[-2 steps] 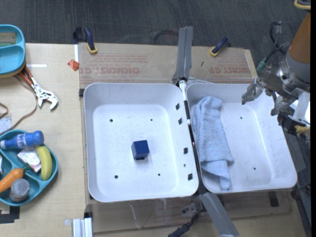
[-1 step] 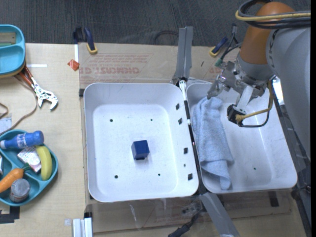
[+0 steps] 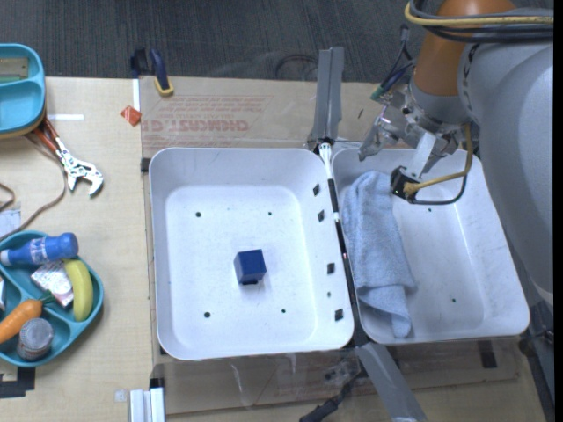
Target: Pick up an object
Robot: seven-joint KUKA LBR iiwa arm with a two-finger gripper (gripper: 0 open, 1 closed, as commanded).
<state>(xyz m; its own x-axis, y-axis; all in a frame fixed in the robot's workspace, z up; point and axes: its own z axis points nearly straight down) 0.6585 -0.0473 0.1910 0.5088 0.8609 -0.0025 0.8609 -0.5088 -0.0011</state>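
Left bin (image 3: 176, 236): blue cube (image 3: 251, 266), fingers (image 3: 400, 152) well apart

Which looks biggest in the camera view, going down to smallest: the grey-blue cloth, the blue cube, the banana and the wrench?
1. Grey-blue cloth, draped in the right bin, by far the largest.
2. Banana and wrench look about alike in length, so I won't rank them.
3. Blue cube, in the left bin, the smallest.

A cube (image 3: 251, 266) sits in the left bin (image 3: 176, 236); a towel (image 3: 374, 240) in the right bin (image 3: 475, 271).
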